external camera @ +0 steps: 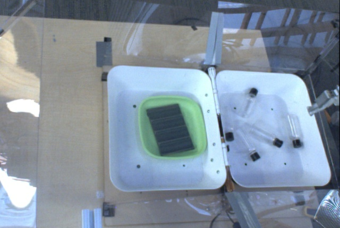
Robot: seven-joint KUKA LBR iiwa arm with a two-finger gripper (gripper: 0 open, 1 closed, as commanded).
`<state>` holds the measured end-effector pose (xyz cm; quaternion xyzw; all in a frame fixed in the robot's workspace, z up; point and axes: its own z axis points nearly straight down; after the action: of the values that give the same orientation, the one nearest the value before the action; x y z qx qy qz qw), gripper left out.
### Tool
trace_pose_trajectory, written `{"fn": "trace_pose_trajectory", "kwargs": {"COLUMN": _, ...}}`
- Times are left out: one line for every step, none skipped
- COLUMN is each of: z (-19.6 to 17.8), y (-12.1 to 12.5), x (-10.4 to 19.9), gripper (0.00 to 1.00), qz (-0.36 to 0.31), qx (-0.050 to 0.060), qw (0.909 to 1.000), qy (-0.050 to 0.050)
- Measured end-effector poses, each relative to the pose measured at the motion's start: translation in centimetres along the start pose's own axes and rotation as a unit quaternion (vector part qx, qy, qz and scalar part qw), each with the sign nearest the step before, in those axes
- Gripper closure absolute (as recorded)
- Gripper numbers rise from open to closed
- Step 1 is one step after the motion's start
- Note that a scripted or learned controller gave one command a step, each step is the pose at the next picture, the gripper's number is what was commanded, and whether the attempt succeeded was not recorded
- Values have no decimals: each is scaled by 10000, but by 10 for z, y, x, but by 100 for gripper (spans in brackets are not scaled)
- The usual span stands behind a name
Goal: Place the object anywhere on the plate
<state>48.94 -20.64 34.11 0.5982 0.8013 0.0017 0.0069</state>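
— Where is the object?
— A dark ridged block (170, 129) lies on the green plate (198, 136), in the left bin (122, 168).
— And your pincer (325, 102)?
— At the right edge; it seems blurred, so I cannot tell its state.

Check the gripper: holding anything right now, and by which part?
Cannot tell. The gripper sits at the right bin's right rim, with no vial seen in it. The clear vials lie in the bin; the dark ridged block is on the green plate.

Dark block (170, 129) on green plate (198, 121) (left bin (122, 168))
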Motion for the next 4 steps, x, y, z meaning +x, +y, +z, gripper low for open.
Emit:
{"fn": "trace_pose_trajectory", "kwargs": {"z": -98, "y": 1, "x": 0, "gripper": 0, "qz": -384, "qx": -6, "qw": 9993, "qy": -2}}
{"fn": "trace_pose_trajectory", "kwargs": {"z": -111, "y": 3, "x": -1, "gripper": 100, "qz": -415, "qx": -56, "qw": 9991, "qy": -50}}
{"fn": "trace_pose_trajectory", "kwargs": {"z": 146, "y": 10, "x": 44, "gripper": 100, "qz": -977, "qx": 27, "qw": 9952, "qy": 36}}
{"fn": "trace_pose_trajectory", "kwargs": {"z": 163, "y": 26, "x": 95, "gripper": 100, "qz": -2237, "qx": 7, "qw": 9747, "qy": 34}}
